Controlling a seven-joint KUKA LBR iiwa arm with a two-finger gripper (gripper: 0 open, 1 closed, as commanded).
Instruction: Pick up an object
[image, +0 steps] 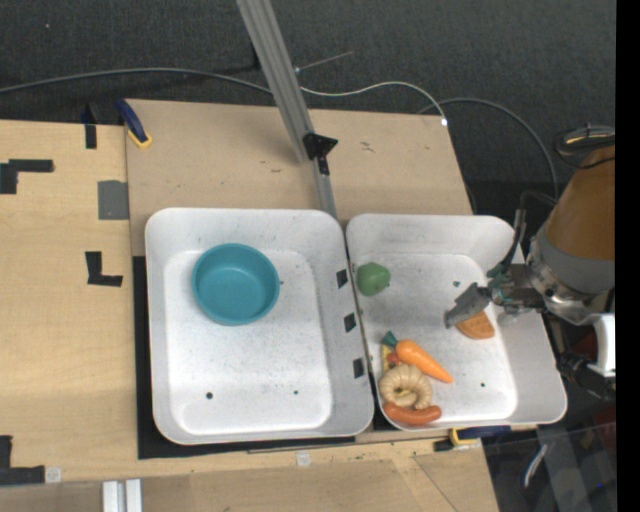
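Claw (470, 310) low in right white bin (500, 240), directly over orange wedge-shaped piece (478, 327), likely target. Cannot tell opening or any hold. Toy carrot (424, 361), green ball (373, 279) apart; teal bowl (236, 284) left bin.

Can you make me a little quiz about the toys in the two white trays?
1. True or false: the blue bowl sits in the left bin.
2. Which toy lies closest to the gripper? A) green ball B) orange slice C) carrot
3. Fill in: the carrot lies in the ____ bin.

Key: 1 true; 2 B; 3 right.
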